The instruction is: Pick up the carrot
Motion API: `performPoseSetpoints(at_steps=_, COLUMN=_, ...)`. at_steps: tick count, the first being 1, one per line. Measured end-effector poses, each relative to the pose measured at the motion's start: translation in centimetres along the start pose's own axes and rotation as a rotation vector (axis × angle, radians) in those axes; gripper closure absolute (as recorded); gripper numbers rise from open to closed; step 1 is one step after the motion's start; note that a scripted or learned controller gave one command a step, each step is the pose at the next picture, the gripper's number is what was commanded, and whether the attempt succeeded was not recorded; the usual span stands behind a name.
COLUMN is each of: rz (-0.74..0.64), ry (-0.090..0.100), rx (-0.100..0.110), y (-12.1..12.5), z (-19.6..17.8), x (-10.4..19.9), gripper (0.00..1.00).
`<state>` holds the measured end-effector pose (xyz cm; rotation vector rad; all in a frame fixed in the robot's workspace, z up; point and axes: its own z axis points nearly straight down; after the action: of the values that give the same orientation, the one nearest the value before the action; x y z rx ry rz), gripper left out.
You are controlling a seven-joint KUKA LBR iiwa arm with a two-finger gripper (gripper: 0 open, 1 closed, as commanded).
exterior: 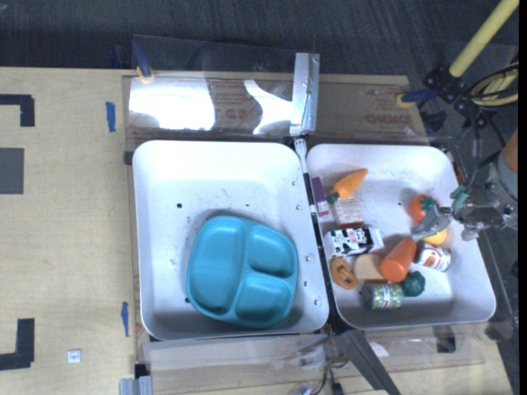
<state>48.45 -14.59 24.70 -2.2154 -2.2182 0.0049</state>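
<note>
Carrot [351, 181] sits in the right bin [387, 156], upper-left part, well apart from the end effector [449, 214] over by that bin's right edge. It's a tapered orange cone with a green stub, smooth plastic look. Can't tell the end effector's state. Left bin [165, 171] has a glossy teal divided tray [243, 270].

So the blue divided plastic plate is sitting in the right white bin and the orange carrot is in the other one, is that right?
No. The camera view shows the blue divided plastic plate in the left white bin. The orange carrot is in the other one, the right white bin.
</note>
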Motion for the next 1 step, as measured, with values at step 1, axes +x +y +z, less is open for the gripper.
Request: performPoseSetpoints(at_steps=1, rz=0.138, ry=-0.001, rx=0.003, y=10.03, z=10.07, x=3.36, gripper=0.00)
